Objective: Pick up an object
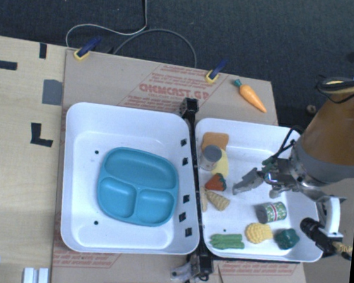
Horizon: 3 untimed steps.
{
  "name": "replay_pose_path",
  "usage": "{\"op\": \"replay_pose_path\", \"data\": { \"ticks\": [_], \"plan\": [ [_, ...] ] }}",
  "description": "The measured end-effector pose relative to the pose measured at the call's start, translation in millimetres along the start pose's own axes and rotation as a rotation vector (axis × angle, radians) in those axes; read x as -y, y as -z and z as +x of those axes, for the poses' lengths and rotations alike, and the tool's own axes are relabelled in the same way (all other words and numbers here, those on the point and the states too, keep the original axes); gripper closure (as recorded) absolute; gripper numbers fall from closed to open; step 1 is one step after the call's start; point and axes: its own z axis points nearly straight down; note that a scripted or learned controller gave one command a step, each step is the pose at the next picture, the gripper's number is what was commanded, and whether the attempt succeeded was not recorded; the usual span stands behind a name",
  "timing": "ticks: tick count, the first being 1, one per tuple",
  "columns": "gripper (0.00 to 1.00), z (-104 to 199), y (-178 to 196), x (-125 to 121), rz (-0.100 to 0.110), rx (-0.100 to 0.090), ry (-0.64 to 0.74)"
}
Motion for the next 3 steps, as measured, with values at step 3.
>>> {"op": "replay_pose_path", "data": {
  "ticks": [3],
  "plan": [
    [0.00,2,-144,-128,-0.005,0.001,0.001]
  ]
}}
